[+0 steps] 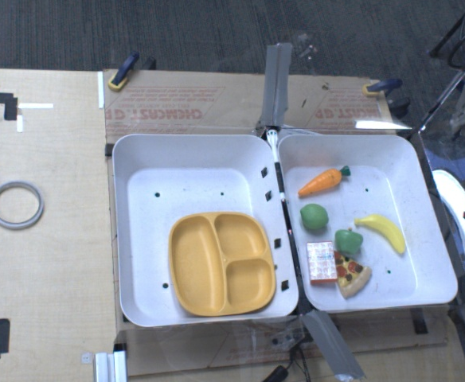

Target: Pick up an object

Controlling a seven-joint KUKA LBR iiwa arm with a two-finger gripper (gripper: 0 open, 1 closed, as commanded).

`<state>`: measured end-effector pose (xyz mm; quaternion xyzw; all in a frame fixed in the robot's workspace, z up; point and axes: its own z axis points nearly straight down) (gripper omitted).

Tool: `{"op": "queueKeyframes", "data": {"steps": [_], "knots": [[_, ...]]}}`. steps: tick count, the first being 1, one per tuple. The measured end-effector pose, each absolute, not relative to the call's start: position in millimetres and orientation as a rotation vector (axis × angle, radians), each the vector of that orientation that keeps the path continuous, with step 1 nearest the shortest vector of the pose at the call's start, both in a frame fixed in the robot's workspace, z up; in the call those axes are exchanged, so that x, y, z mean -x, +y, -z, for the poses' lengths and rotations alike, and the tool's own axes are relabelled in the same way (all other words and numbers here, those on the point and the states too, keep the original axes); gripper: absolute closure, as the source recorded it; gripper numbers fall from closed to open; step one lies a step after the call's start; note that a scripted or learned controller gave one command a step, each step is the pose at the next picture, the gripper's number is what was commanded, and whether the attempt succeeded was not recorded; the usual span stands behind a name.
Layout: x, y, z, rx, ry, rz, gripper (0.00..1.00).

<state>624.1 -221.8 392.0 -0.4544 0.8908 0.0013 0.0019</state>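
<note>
The right bin (408,165) holds several toy foods. An orange carrot (322,181) lies near its back left. Below it sit a green lime (314,216) and a small green pepper (349,240). A yellow banana (384,231) lies toward the right. A red and white box (322,262) and a pizza slice (352,275) rest at the front. In the left bin (137,173), a yellow divided plate (220,263) lies at the front right.
A roll of tape (14,204) lies on the wooden bench at the left. Cardboard (185,102) with blue clamps runs behind both bins. A grey post (276,86) stands at the back between the bins.
</note>
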Motion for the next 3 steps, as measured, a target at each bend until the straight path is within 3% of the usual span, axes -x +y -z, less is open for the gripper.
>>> {"op": "queueKeyframes", "data": {"steps": [1, 2, 3], "knots": [[-655.7, -222.6, -395.7, 1.777, 2.585, -0.005, 1.0], [-660.8, -190.3, -342.9, 1.622, 2.687, -0.007, 1.0], [-650.0, -158.5, -368.8, 1.562, 2.721, -0.005, 1.0]]}}
